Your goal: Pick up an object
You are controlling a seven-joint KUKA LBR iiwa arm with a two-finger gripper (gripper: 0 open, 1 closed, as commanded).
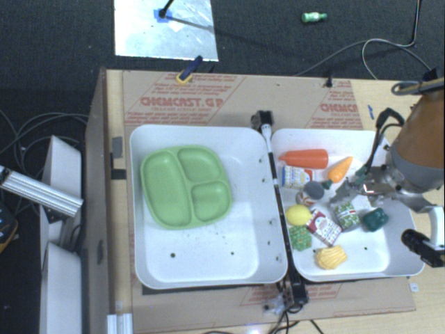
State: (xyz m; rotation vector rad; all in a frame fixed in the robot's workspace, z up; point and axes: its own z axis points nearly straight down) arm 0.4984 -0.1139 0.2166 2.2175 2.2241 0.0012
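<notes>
Camera view. Gripper point(356, 185), right of frame, low over the right bin point(400, 259); open or closed: cannot tell.

Risk: items crowded, some touching; likely to nudge neighbours or close on two together.

Candidates, centre-right: orange carrot point(340, 168) and grey lump point(314, 189) just left of gripper, green-labelled can point(347, 215) below, dark green piece point(375, 218) lower right.

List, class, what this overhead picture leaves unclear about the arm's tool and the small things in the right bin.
- Tool: camera view; small and blurred among the clutter, so whether it is open, shut or holding anything cannot be told.
- Small printed white packet: camera view; its label is too small to read.
- Dark green rounded object: camera view; too blurred to identify.
- Grey arm with orange band: camera view; cut off by the right edge.
</notes>
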